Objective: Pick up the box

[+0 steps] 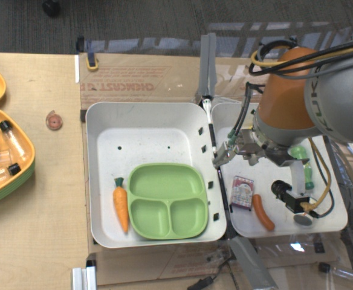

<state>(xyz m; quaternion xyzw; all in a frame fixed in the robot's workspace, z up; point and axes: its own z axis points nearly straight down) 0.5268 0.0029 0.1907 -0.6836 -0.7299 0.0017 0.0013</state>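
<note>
The gripper (pixel 242 150) is seen over the far left part of the right bin (pixel 340 219), hung beneath the orange band of the arm (pixel 321 95), which is reached in from the right. How far it is open cannot be told, since it is viewed from above and partly covered by the wrist; no object is seen to be held in it. The box (pixel 243 192), small and printed in pink and white, is found lying flat on the floor of the right bin, on the near side of the gripper, with bare bin floor showing between them. A red-orange sausage (pixel 263 212) is laid just right of the box, toward the near wall. In the left bin (pixel 140 144) a green divided plate (pixel 167 201) is set toward the near right corner, and a carrot (pixel 121 205) is laid just beside it on the left. Both bins are borne on brown cardboard (pixel 140 80) over a pale bench (pixel 31 234). At the bench's left edge yellow trays (pixel 19 156) with capped tubes are stacked, and a small pink disc (pixel 54 121) is seen near them. Dark carpet (pixel 164 11) is spread beyond the far edge
</note>
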